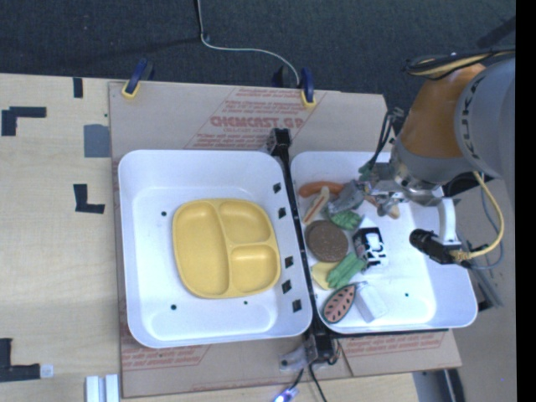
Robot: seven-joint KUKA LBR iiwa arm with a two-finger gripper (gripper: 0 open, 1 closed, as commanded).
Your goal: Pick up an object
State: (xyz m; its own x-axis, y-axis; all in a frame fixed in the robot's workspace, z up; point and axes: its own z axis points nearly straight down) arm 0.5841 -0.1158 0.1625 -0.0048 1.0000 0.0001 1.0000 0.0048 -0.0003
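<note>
Grey metal, the gripper (362, 193) hangs low over the right bin (435, 296), by the orange carrot (315, 189); its grasp cannot be told. A yellow divided plate (225, 246) lies in the left bin (142, 224).

We look down on a pale wooden table (50, 249) marked here and there with short strips of black tape (84, 198) and one grey patch (96, 139). On it lies a sheet of brown cardboard (243, 120) printed with red lettering, held at its far edge by two clamps with yellow and blue handles, one at the left corner (134, 80) and one further right (306, 87). Beyond the table we see dark grey carpeted floor (335, 15), with a thin white cable (219, 44) trailing across it toward the cardboard's far edge. The light is even and soft, throwing only faint shadows.
</note>
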